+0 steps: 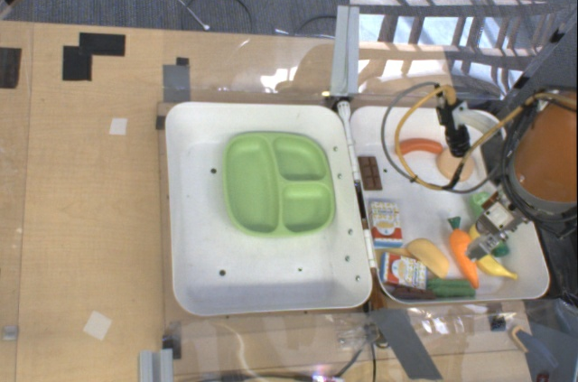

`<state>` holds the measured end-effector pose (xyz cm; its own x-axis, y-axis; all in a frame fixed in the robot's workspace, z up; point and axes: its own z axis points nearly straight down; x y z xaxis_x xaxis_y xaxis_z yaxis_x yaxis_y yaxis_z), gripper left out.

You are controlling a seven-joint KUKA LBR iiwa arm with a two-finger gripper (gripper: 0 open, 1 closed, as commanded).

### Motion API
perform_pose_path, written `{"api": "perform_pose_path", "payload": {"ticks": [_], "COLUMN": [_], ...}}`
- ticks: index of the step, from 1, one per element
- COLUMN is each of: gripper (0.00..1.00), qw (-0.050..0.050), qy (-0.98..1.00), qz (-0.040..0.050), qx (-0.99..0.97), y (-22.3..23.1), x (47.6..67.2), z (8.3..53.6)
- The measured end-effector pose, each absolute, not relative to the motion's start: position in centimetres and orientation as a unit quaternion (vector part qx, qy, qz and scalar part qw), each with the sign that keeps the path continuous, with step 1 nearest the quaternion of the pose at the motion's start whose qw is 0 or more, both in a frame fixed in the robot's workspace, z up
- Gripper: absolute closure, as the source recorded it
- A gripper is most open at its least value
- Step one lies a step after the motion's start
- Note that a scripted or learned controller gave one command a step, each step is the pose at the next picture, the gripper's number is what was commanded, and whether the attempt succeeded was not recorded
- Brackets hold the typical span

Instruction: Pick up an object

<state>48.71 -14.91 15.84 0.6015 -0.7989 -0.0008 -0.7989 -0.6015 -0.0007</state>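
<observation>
On the wooden worktop two shallow white bins sit side by side. The left bin holds a green divided plate near its middle. The right bin, touching the left bin's right edge, carries the toy food. A small brown block lies just right of the shared edge, with a printed carton below it. A second carton and a yellow piece lie lower. An orange carrot, a green vegetable and a yellow banana cluster at the bin's lower right. The hand hovers just above the carrot and banana; whether it is spread or pressed together, I cannot tell.
</observation>
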Motion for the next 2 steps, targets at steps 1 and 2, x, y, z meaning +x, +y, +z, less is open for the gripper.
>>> {"api": "perform_pose_path", "payload": {"ticks": [1, 2], "gripper": [1.0, 1.0], "qw": [0.002, 0.001], "qy": [0.464, 0.419], "qz": [0.0006, -0.0007], "qx": [-0.886, -0.908], "y": [-9.0, -15.6], "x": [50.4, 50.6], "z": [14.2, 13.5]}}
